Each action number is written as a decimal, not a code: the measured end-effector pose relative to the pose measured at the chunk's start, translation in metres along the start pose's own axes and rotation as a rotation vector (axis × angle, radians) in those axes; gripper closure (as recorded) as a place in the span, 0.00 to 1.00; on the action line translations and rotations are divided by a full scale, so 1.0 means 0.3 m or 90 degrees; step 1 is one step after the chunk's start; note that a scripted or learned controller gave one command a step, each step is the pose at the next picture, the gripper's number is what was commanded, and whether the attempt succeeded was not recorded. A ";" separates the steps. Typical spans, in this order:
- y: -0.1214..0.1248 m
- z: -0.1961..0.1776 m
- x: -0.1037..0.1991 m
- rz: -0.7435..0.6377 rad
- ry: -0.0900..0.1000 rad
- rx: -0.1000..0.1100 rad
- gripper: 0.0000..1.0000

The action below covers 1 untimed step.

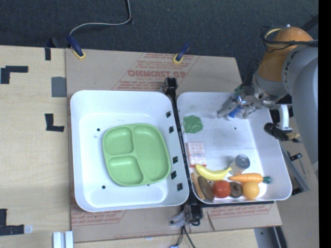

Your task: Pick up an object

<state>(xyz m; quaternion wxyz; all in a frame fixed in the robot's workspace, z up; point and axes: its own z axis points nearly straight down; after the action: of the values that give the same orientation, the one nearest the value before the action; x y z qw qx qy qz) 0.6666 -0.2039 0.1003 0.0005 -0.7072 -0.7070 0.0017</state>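
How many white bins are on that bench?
2: the left bin holds a green divided plate; the right bin holds toy food, mostly at its near end.

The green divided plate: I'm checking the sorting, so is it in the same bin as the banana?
No, the green divided plate lies in the left bin, while the banana lies among the toy food in the right bin.

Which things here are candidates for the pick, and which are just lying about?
Job:
two-finger gripper
yellow banana
orange carrot
red tomato
green leaf-shaped piece
small grey can

Lying about:
green divided plate
yellow clamps
black cable
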 end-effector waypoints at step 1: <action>0.002 -0.001 0.002 -0.001 0.000 -0.001 0.00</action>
<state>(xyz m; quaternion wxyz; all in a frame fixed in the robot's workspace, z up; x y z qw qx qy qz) 0.6671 -0.2033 0.1006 0.0000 -0.7069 -0.7073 0.0011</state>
